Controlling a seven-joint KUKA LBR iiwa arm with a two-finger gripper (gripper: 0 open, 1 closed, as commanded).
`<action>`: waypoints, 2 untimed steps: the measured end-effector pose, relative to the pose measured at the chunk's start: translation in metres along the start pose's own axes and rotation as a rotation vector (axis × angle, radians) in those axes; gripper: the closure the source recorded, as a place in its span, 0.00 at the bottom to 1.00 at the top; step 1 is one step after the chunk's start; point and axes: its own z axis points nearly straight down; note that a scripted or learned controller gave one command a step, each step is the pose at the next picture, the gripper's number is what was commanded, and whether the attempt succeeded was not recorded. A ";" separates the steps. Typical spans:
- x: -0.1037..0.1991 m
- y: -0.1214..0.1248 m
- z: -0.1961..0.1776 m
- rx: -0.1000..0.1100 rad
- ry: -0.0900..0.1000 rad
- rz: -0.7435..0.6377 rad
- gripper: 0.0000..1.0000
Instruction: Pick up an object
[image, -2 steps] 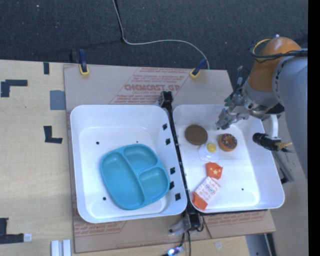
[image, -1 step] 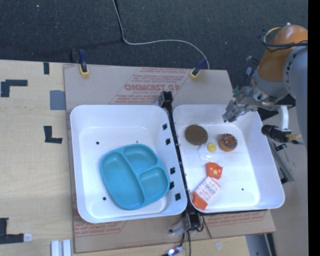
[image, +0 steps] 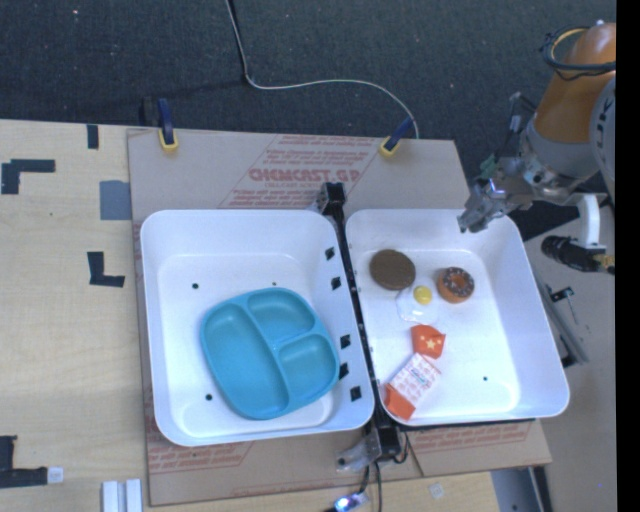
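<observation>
Brown disc (image: 392, 269) sits in the right bin (image: 520, 330), beside the small yellow piece (image: 423, 295) and doughnut (image: 456, 285). Gripper (image: 478, 217) hovers over the bin's far corner, carrying nothing; its grip I can't tell. Best swing inward, centre over the disc, then descend straight.

The blue plastic divided tray (image: 270, 352) lies in the left white bin (image: 165, 300). In the right white bin (image: 530, 330), the brown round disc (image: 392, 269) sits at ten o'clock from the small yellow ball (image: 423, 295). The chocolate sprinkled doughnut (image: 456, 284) is at two o'clock.

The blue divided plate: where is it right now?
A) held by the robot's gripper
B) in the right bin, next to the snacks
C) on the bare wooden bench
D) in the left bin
D: the blue divided plate lies flat in the left bin.
</observation>
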 end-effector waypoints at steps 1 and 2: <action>0.001 0.001 -0.007 0.003 0.001 0.000 1.00; 0.054 -0.024 -0.003 0.006 0.002 -0.003 1.00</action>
